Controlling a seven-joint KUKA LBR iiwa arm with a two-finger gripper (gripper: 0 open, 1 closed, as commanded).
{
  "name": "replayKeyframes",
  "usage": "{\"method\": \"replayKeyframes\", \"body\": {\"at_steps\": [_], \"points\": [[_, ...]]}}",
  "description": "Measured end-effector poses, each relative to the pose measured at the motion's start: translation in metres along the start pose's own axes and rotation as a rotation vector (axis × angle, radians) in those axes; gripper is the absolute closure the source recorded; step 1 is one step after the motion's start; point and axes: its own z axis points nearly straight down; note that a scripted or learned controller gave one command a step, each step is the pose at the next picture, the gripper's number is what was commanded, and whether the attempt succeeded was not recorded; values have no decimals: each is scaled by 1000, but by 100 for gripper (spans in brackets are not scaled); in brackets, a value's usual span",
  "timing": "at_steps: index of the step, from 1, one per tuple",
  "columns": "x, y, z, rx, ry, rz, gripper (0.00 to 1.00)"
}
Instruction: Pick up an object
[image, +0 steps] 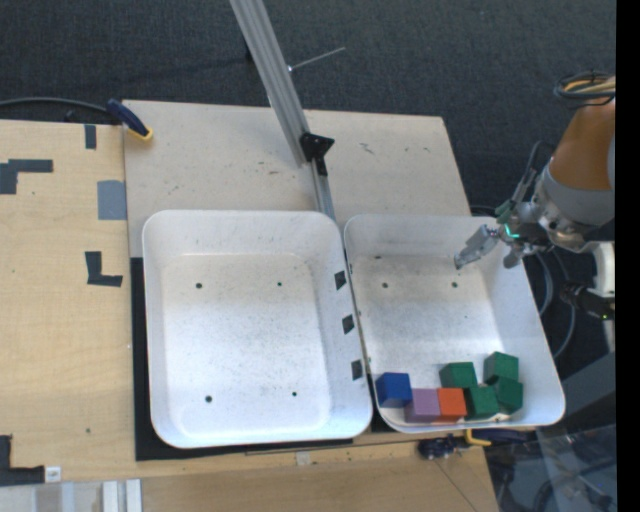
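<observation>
The arm comes in from the right w/ its gripper (487, 246) hanging over the upper right part of the right bin (420, 235), near the rim. Nothing sits between the fingers, they look empty, and they seem a little apart, tho the view is too small to say how wide. The blocks are all bunched at the near edge of that bin, well apart from the gripper: a blue block (394, 388) at the left end, then a purple one (427, 403), an orange one (452, 402), and a clump of green blocks (487, 384) piled toward the corner. Prob. they lie that way b/c the bin floor curves up at the walls and things slide and lodge there. The left bin (240, 320) shows bare floor w/ a few dark dots. My guess: the pick hasn't started yet, and the gripper needs to travel down the bin to the pile. The blue one looks easiest, standing a bit clear of the rest; the greens are packed tight and close to the wall, so fingers may foul there.
</observation>
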Motion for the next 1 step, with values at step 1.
{"method": "replayKeyframes", "body": {"at_steps": [1], "points": [[0, 1, -3, -4, -3, -1, 0]]}}
